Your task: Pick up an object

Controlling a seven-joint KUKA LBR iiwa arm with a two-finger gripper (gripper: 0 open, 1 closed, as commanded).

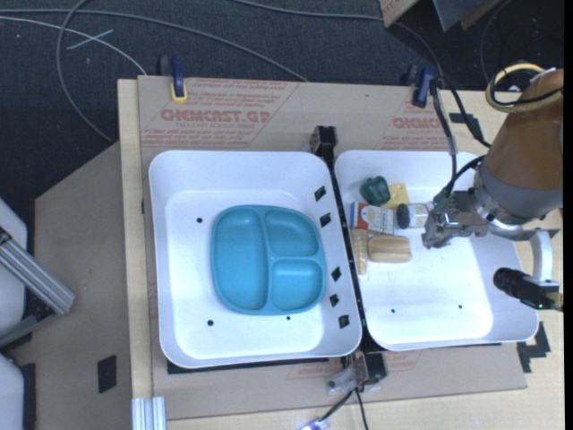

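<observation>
In the right bin [430,321] a small cluster of objects lies near its left wall: a dark green lump [375,189], a yellow piece [396,194] beside it, a red and white packet [367,217], a small dark bottle [405,215] and a tan wooden block [388,249]. My gripper [436,229] hangs over the bin's middle, just right of the bottle and the block. Nothing shows between its fingers.
The left bin [179,321] holds a blue divided plate [267,259]. A black divider with clips [336,240] runs between the two bins. The arm's orange band [528,150] and grey wrist cover the right bin's right side. Cables lie beyond the bench's back edge.
</observation>
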